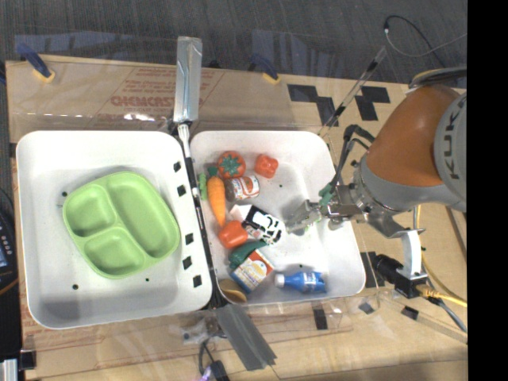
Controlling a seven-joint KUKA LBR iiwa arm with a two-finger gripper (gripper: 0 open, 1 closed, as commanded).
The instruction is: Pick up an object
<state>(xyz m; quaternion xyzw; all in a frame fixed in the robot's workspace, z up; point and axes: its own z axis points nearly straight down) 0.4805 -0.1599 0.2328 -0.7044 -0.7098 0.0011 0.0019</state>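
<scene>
The right bin (337,177) holds several toys. A tomato (231,164) and a red pepper (267,165) lie at the back. An orange carrot (217,199) and a small can (242,188) lie along the left wall. A black-and-white toy (263,225) sits mid-bin, with an orange-red piece (233,233) beside it. A carton (252,270) and a blue bottle (302,279) lie at the front. My gripper (302,216) hangs low over the bin's bare right half, just right of the black-and-white toy. Nothing shows in its grasp.
In the left bin (36,213) sits a green divided plate (121,224). A metal divider (187,86) runs between the bins at the back. The arm's orange band (409,145) and cables hang over the right bin's right rim.
</scene>
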